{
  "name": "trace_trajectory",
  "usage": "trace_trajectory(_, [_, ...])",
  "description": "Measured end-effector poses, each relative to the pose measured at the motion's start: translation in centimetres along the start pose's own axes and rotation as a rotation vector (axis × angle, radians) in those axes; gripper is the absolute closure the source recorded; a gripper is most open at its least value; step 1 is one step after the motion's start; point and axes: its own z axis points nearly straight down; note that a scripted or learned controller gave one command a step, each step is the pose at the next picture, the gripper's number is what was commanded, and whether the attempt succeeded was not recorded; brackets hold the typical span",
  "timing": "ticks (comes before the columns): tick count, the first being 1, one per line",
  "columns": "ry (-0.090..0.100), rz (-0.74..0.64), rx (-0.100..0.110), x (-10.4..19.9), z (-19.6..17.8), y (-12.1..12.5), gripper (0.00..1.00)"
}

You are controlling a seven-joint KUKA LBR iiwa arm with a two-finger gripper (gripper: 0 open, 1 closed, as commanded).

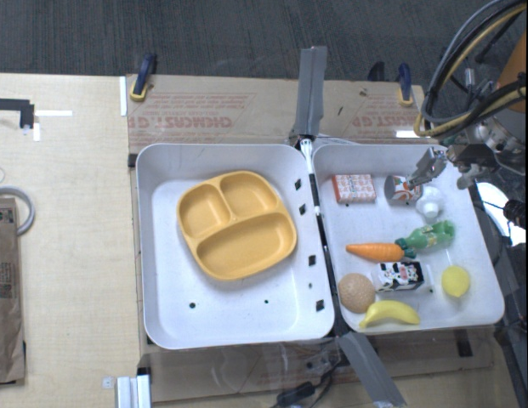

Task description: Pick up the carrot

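Across the right bin (489, 253), the carrot (376, 250) lies flat near the middle, its tip pointing at the divider and its leafy end touching a green bottle (429, 235). A descent could likely nudge that bottle or the milk carton (401, 275) just below, spoiling the grasp. Well apart, the tool (427, 171) hangs over the far corner; its state cannot be told.

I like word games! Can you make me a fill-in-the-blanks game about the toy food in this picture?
1. The carrot lies in the ____ bin.
2. The plate in the left bin is colored ____.
3. Along the near edge, the banana lies right beside the round brown ____.
4. The tool hovers over the right bin's ____ edge.

Missing words: right; yellow; ball; far
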Motion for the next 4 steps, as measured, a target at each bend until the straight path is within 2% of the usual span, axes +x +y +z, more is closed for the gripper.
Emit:
trace_trajectory(1, [0.000, -0.180, 0.000, 1.0, 8.1, -2.0, 0.00])
trace_trajectory(2, [-0.001, -0.365, -0.003, 1.1, 19.1, -2.1, 0.00])
trace_trajectory(3, [-0.002, -0.362, -0.003, 1.0, 18.2, -2.1, 1.00])
trace_trajectory(4, [-0.002, -0.095, -0.002, 5.3, 9.1, 7.9, 1.00])
